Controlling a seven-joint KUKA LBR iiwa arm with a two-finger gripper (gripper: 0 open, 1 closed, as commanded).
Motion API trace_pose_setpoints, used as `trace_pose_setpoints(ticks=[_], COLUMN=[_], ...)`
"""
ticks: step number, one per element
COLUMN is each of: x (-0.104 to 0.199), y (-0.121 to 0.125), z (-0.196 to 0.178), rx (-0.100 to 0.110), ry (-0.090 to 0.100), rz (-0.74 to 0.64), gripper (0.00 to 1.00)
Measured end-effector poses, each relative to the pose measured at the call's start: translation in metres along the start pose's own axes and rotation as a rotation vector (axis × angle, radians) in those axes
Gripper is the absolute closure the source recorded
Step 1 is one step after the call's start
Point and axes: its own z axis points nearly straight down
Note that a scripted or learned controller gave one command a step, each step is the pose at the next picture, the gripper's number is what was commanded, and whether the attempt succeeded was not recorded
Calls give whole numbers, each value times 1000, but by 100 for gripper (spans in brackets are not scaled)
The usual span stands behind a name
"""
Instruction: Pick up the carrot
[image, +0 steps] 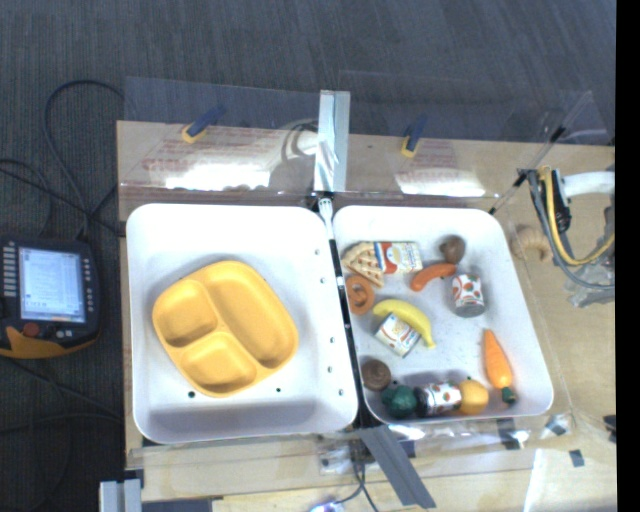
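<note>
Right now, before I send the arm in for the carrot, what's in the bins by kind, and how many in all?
Yellow divided plate: 1, left bin
Carrot: 1, right bin
Banana: 1
Waffle: 1
Sausage: 1
Cans: 3
Other small items, too small to name: 6
Total: 14

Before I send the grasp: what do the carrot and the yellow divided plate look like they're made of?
The carrot looks like moulded plastic toy food: uniform bright orange, smooth, with a small green stub at its lower end. Rubber is possible; the view can't settle it. The yellow plate looks like hard plastic with a slight sheen: one even colour, rounded moulded compartment ridges.
</note>
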Motion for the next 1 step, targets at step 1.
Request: trace_pose_setpoints(ticks=[1], x=[-3], y=[2], z=[28], rx=[-1], ry=[-5], rz=[19], gripper=[100])
